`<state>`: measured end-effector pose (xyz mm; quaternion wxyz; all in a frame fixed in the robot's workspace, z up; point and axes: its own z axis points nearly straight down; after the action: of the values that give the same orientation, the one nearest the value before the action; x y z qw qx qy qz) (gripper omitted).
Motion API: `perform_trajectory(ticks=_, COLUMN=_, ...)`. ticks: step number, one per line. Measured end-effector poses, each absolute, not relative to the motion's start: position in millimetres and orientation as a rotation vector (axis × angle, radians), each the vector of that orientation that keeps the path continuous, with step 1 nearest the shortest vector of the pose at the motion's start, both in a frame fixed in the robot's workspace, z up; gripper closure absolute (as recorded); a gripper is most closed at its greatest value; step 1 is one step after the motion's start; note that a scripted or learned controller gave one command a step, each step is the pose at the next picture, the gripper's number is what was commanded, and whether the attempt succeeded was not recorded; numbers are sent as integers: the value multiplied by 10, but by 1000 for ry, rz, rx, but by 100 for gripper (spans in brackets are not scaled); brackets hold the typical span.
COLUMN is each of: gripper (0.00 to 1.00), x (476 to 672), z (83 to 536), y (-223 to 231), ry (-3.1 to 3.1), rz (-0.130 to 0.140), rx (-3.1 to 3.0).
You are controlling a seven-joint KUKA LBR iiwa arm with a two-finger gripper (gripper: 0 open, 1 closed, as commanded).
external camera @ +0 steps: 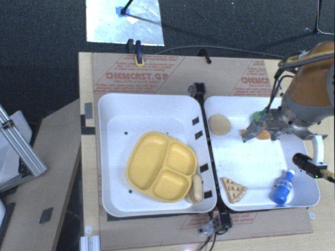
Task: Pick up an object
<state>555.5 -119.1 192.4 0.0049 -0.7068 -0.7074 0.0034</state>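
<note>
In the right bin (251, 161) lie a round tan bun (220, 124), a waffle-patterned wedge (234, 189), a blue bottle (281, 187) and a small orange object (263, 135). My gripper (254, 129) is low over the upper part of this bin, directly at the orange object, which is partly hidden under it. The grey arm with its orange band (314, 82) comes in from the right. The bun is a short way to the gripper's left, apart from it.
The left bin (120, 114) holds a yellow divided plate (161, 166) with a small tan roll (196, 187) at its lower right edge. A black divider (207, 140) runs between the bins. A black cylinder with a green light (309, 166) sticks out over the right bin's right side.
</note>
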Motion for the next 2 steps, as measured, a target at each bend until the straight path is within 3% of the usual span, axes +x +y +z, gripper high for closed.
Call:
perform_trajectory(ticks=1, gripper=0, x=5585, z=1987, y=-1190, ry=-2225, rz=-1, rx=-2218)
perform_trajectory(ticks=2, gripper=0, x=5572, z=1561, y=-1132, ry=-2222, rz=1, rx=-2218)
